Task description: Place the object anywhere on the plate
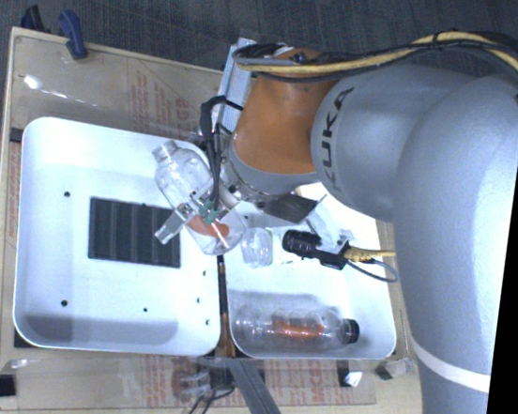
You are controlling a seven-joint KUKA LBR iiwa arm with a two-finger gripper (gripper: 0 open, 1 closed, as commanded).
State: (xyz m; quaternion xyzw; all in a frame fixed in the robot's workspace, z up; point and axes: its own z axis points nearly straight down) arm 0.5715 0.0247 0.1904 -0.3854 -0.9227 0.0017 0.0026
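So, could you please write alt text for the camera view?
A grey arm's gripper hangs over the seam between two white bins, a clear bottle by it. The left bin holds a dark plate; another bottle lies in the right.

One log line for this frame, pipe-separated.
arm: over the bins' divider | end effector: clear bottle at fingers, grasp unconfirmed | dark plate: left bin, bare | second bottle: right bin, lying
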